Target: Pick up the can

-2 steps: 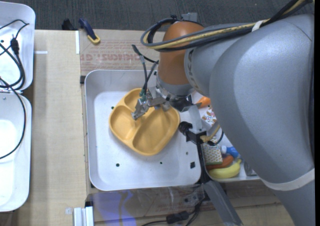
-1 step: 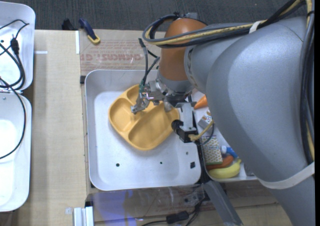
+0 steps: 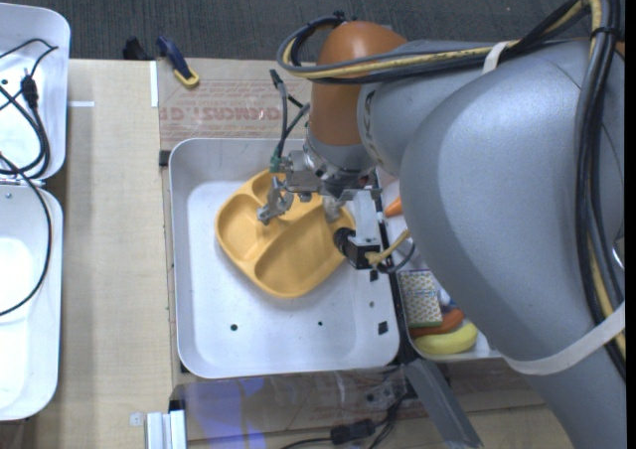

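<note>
The can lies at the right side of the white bin, tight under the bulk of the grey arm. Only a strip of its pale, speckled label shows. Its long axis seems to run up and down the view, along the bin's right wall, but which end is the top cannot be told. Just below it sit a small orange object and a yellow banana, both close against it; another bit of orange peeks out farther up the same wall.

The gripper is well apart from the can. It hangs over the upper left part of a yellow divided plate that lies tilted in the middle of the bin, and whether it is spread or closed cannot be told.

The bin rests on a sheet of cardboard with red print. A blue-and-yellow clamp lies at the bench's far edge. At the left edge, white trays carry looped black cables.
</note>
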Robot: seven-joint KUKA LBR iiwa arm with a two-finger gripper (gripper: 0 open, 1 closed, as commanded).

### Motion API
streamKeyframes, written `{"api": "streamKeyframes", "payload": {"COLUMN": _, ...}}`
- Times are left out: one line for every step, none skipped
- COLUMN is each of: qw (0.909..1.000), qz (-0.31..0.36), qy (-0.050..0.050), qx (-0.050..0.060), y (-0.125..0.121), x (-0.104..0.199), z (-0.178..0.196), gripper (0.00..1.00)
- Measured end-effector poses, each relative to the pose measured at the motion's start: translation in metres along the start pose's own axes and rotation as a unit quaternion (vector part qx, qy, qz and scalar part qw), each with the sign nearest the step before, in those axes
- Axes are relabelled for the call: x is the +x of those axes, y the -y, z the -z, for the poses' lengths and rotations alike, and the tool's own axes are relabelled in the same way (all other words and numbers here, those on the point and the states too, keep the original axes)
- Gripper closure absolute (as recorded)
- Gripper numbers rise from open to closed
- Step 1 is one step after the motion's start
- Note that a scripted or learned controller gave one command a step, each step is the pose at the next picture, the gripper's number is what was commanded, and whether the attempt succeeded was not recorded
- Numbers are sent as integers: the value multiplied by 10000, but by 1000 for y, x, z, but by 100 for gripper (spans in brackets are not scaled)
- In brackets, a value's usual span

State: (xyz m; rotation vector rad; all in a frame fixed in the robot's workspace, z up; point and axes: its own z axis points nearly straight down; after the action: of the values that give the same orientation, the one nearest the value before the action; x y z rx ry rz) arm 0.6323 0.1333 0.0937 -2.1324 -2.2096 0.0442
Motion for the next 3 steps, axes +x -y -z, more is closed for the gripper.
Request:
{"api": "streamKeyframes", "payload": {"qw": 9956, "qz": -912, "qy": -2, "qx": -191, "y": 15, "x": 2, "z": -2, "gripper": 0}}
{"api": "streamKeyframes", "payload": {"qw": 9843, "qz": -1756, "qy": 40, "qx": -204, "y": 13, "x": 8, "z": -3, "gripper": 0}}
{"api": "streamKeyframes", "payload": {"qw": 9492, "qz": -3137, "qy": -11, "qx": -246, "y": 7, "x": 9, "z": -1, "gripper": 0}}
